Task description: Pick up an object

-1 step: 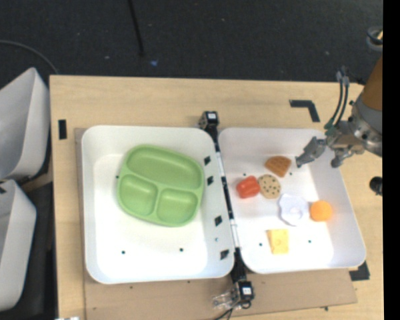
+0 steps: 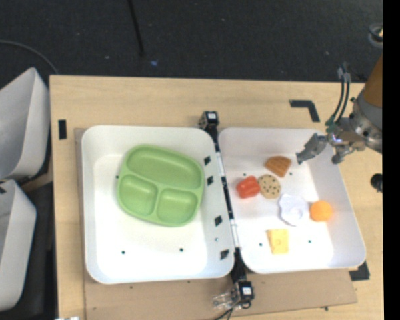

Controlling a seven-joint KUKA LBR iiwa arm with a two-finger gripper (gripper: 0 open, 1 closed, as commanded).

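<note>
The right bin (image 2: 253,142) holds several small items: a brown bread-like piece (image 2: 278,165), a red block (image 2: 248,187), a chocolate-chip cookie (image 2: 270,186), a white round cup (image 2: 293,210), an orange ball (image 2: 321,211) and a yellow cheese-like block (image 2: 277,241). My gripper (image 2: 325,149) hovers over the bin's upper right part, to the right of the brown piece and apart from it. Its two fingers stand spread, with nothing between them.
The left bin (image 2: 100,245) carries a green divided plate (image 2: 160,185). A black divider strip (image 2: 223,199) runs between the bins. White containers (image 2: 13,132) stand off the bench at far left. The wooden bench (image 2: 153,99) surrounds both bins.
</note>
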